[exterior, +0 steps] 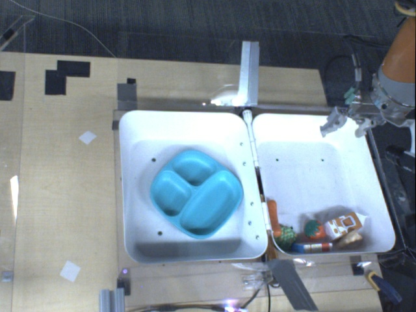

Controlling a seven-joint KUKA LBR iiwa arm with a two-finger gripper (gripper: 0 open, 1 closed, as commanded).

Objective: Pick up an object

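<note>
A small heap of objects [316, 232] lies in the lower part of the right white bin [305, 168], pressed against its near wall: an orange carrot-shaped piece [273, 214] along the divider, a small green and orange round item [312, 228], a red and blue marker-like stick [310, 246], and a white and orange carton-like pack [344, 225] with a tan lump beside it. These pieces touch or overlap, and their exact shapes are hard to make out. The gripper [344, 122] hangs at the upper right of the frame, over the far right corner of that bin, well apart from the heap; its two pale fingers are spread with nothing between them. Above it the arm's grey wrist and orange band [400, 57] are cut off by the frame edge. The left white bin [136, 174] holds a blue three-compartment tray [196, 192] sitting near its centre. A metal post [249, 73] stands at the top of the joint between the bins. Both bins rest on a light wooden bench [58, 194] with black square marks at upper left and a few pale tags. Dark carpet [195, 12] runs across the top, with thin cables trailing over it.
</note>
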